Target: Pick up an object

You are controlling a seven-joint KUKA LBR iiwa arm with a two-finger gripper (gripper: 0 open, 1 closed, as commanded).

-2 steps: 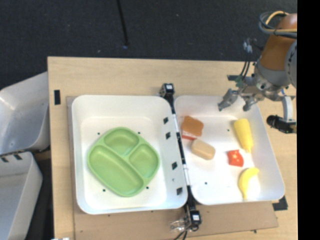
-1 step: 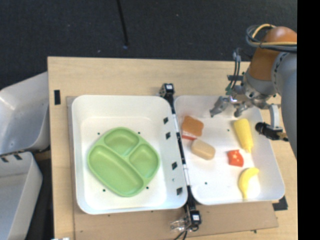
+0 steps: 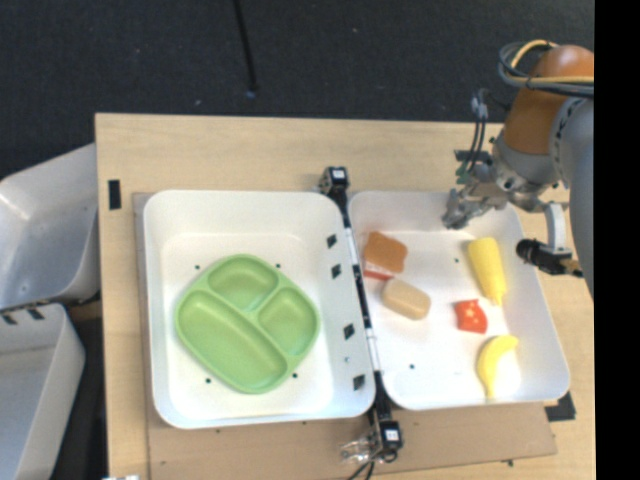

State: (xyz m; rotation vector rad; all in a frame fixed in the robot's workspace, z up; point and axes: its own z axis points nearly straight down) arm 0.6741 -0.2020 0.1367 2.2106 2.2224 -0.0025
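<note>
My gripper (image 3: 462,211) sits at the right bin's (image 3: 430,388) upper edge, finger state I cannot tell, nearest corn cob (image 3: 487,268) just below-right, long axis running up-down frame.

Claw (image 3: 458,211) above right bin's (image 3: 430,393) rim

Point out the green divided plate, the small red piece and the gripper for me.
green divided plate (image 3: 247,322): camera view, on the ridge where its compartments meet.
small red piece (image 3: 471,315): camera view, on its top face.
gripper (image 3: 459,218): camera view, at its fingertips over the right bin's far edge.
</note>
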